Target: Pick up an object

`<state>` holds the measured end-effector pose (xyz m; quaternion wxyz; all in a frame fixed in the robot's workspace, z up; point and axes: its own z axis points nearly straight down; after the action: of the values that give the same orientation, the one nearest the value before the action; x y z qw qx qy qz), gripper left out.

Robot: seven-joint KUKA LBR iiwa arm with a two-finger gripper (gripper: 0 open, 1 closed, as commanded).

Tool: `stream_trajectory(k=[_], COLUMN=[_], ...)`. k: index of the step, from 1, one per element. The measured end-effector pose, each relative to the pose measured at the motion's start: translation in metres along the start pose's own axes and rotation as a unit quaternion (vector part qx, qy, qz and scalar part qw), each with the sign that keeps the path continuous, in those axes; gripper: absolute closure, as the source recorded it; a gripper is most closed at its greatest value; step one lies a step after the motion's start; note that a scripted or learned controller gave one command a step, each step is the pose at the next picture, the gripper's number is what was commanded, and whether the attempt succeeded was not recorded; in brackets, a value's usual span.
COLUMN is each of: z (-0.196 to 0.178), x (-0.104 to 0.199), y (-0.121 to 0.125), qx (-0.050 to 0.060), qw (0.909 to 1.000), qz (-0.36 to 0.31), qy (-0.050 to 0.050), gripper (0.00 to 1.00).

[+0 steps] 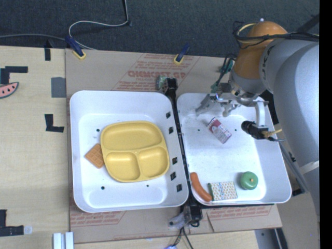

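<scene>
Seen from above at a slant, the cardboard-covered counter [104, 71] carries two shallow white bins side by side. The left white bin [83, 139] holds a yellow plastic divided plate [136, 150] with three compartments, lying flat near the bin's middle, and a small tan waffle-patterned square [94, 155] that touches the plate's left edge and is partly tucked under it. The right white bin [270, 165] fills the right-centre of the frame. In its upper middle lies a small red-and-white wrapped packet [219, 130], tilted on a diagonal. Along its lower edge sit three things in a row: an orange sausage-shaped toy [199, 187] at the lower left corner, a small flat box with a speckled pattern [223, 190] just beside it, and a green round toy fruit [249, 180] further right, apart from the box. The grey arm with its orange band [257, 45] enters from the upper right of the frame, and the two-finger gripper [217, 104] hangs over the upper part of the right bin, just above and left of the red-and-white packet. Its jaws look spread apart, with nothing between them. A black cable [98, 25] loops across the dark floor at the top of the frame.
</scene>
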<state>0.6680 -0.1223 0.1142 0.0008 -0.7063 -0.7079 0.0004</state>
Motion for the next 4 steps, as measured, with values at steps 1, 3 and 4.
stream_trajectory(k=[1,3,4], z=[-0.125,-0.027,-0.051], x=[0.01,-0.042,-0.041], y=[0.001,-0.07,-0.042], qx=[-0.002,0.001,-0.001], qw=[1.0,1.0,1.0], qz=[0.0,0.001,0.001], qy=[-0.001,-0.001,0.0], gripper=[0.0,0.0,0.0])
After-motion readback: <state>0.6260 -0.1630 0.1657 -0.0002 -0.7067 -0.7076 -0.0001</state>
